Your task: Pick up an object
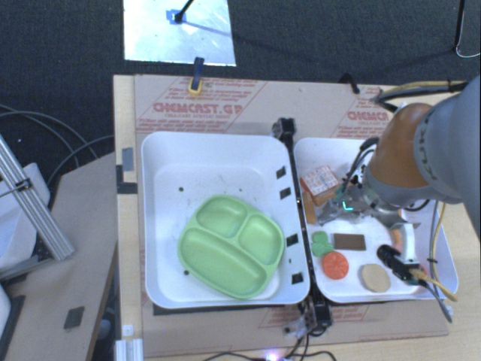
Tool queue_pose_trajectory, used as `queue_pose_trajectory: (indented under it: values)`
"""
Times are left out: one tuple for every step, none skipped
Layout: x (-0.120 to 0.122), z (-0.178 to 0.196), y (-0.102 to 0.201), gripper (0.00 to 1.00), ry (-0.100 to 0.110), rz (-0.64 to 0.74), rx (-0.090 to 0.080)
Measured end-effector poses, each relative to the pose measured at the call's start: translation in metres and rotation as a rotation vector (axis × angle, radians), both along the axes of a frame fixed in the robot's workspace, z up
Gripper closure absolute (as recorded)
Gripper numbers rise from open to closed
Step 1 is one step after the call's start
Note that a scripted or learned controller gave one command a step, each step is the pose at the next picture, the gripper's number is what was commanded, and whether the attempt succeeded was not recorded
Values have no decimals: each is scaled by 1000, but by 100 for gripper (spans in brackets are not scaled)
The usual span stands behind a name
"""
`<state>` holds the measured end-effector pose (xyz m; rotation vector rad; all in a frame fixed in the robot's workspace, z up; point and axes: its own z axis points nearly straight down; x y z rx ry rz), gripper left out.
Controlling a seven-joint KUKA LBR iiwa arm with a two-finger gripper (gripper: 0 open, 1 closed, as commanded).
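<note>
Risk, grip: as I judge it, a closing grip could catch only the rim of the checked wafer (319, 179) and let it slip. The wafer lies flat close to the left wall of the right bin (361, 295), and that wall may also block one side.
Risk, crowding: the brown slab (349, 241), green piece (321, 241), red disc (335, 265) and tan disc (374, 277) lie close together toward the bin's camera-side edge. A drifting descent could nudge one of them or take two.
Arm pose: the arm (443, 141) reaches in from the right over the right bin. Its wrist bends down into the bin's left half, between the wafer and the brown slab.
Jaws: cannot tell whether released or clenched.
Task thing: nothing is lifted. The likeliest target is the wafer, near the bin's far-left corner, just beside the jaws.
Left bin (161, 201): holds a green divided plate (229, 247), well apart from the arm.
</note>
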<state>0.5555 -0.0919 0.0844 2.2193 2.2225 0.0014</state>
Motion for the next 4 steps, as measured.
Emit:
queue_pose_trajectory:
  values:
    - [-42,107,66,0,-10,6,1]
    - [-71,44,-18,0,6,-10,-3]
    - [-68,-1,10,0,0,2,0]
    - [-68,2,5,0,-2,1,2]
